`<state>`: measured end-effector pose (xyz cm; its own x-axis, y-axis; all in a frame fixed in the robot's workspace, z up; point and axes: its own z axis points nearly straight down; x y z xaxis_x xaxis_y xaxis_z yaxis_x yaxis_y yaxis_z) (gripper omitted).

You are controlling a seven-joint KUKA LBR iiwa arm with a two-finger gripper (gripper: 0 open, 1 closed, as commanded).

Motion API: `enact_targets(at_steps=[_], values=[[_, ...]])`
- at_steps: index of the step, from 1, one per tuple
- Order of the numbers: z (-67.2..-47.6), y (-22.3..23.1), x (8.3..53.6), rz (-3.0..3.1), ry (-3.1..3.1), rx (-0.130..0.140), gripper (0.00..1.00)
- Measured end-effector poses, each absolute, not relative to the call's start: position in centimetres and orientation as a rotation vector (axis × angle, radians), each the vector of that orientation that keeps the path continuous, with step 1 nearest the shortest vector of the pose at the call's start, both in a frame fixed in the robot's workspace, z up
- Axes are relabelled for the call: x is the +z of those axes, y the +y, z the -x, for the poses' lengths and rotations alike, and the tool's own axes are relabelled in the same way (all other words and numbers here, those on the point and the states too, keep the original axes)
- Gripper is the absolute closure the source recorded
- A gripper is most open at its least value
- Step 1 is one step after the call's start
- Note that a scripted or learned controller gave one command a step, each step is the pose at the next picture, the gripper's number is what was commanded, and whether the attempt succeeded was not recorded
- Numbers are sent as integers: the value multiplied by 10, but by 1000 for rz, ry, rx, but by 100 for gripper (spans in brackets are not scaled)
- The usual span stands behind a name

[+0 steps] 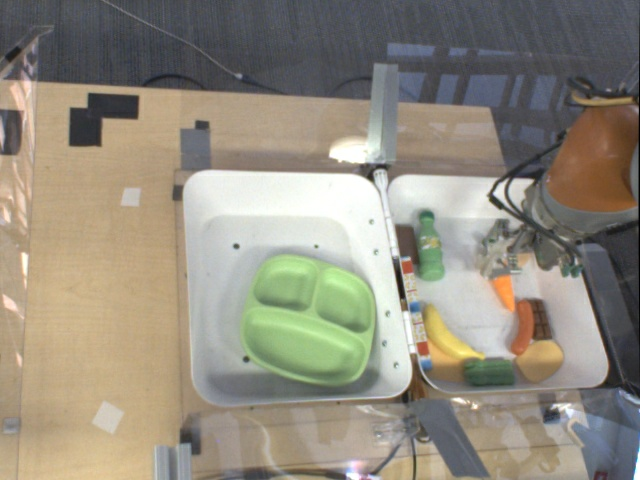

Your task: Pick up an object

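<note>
The gripper (497, 251) hangs low in the right bin (592, 368), fingers slightly parted, nothing visibly between them. Just below it lies a small orange carrot (503, 292) — the likeliest target. Further below sit a sausage (521, 328) and banana (448, 336); a green bottle (430, 245) stands to its left. Judged stage: approach, pre-grasp. Next move calls for descent over the carrot, then closure.

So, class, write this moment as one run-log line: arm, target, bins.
end effector: over right bin, above carrot | held: nothing visible | left bin: green tray | pick: not yet done
</note>
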<state>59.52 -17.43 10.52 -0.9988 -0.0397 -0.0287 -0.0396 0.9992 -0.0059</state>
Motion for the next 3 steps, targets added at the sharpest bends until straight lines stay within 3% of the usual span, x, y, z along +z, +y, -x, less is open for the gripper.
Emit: enact_targets(at_steps=[1, 2, 3], values=[[-530, -207, 92, 264, 3121, -6, 100], [-530, -206, 91, 268, 3123, -3, 0], [-559, -172, 90, 279, 3113, -7, 0]])
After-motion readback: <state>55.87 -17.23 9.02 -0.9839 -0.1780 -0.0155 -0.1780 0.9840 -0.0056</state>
